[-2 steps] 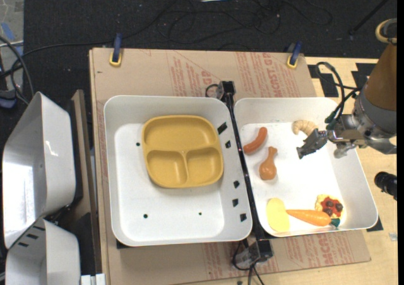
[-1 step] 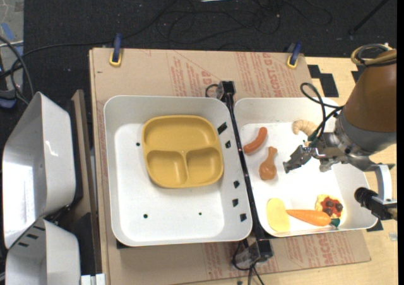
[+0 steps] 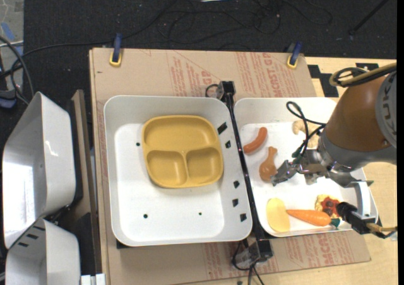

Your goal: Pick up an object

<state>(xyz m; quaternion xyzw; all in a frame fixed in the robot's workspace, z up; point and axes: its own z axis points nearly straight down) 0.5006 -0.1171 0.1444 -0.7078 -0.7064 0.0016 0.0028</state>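
The big grey and orange arm covers part of the right bin, and the picture's edge at 3 o'clock cuts the arm off. A small pale thing peeks out beside it, too small to name. At 9 o'clock, a white tub is cut off too.

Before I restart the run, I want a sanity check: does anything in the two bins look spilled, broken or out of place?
Nothing stands out. The yellow divided plastic plate lies flat in the left white bin; the toy sausage, drumstick and orange carrot lie apart in the right white bin.
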